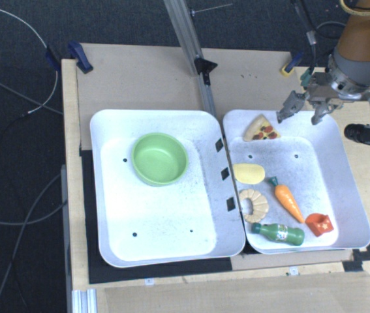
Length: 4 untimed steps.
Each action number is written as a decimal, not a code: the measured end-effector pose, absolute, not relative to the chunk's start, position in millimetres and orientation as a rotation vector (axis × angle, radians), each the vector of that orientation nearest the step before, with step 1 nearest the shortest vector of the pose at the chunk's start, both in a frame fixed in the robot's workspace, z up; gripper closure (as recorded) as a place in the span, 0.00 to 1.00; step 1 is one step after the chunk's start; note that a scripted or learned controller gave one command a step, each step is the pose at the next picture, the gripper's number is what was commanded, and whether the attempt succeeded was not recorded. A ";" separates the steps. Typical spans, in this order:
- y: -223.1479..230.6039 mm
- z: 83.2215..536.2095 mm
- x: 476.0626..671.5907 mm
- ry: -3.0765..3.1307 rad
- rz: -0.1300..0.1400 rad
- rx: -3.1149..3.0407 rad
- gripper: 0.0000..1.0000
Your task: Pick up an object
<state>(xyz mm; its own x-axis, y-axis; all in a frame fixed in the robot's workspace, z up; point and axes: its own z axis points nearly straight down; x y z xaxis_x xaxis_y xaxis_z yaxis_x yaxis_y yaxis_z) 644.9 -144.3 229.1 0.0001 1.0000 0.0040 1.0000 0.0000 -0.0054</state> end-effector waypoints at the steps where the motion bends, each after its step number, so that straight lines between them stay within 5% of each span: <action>1: -137.0 183.6 641.4 -2.215 0.010 -2.211 0.00; 3: -142.6 93.7 636.4 -2.211 0.010 -2.214 0.00; 4: -142.1 109.3 638.4 -2.213 0.001 -2.217 1.00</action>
<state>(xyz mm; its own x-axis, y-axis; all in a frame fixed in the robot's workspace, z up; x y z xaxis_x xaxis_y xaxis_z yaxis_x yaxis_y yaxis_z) 638.4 -142.1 109.3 0.0015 1.0000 0.0058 1.0000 -0.0015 -0.0071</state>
